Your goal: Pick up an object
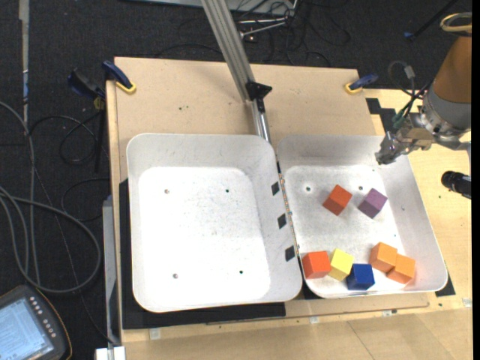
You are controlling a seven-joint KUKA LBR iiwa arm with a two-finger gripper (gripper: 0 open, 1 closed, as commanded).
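Observation:
The right bin (352,156) holds several blocks. An orange-red cube (337,199) and a purple cube (372,202) lie near its middle. Along its near wall sit an orange cube (316,263), a yellow cube (341,264), a blue cube (361,276) and two orange blocks (394,261). My gripper (387,154) hangs over the bin's far right corner, apart from every block, well beyond the purple cube. Nothing shows between its fingers.
The left bin (150,156) stands beside the right one on the wooden bench. A metal pole (232,43) slants down to the gap between the bins. Clamps (120,77) hold the board's far corners.

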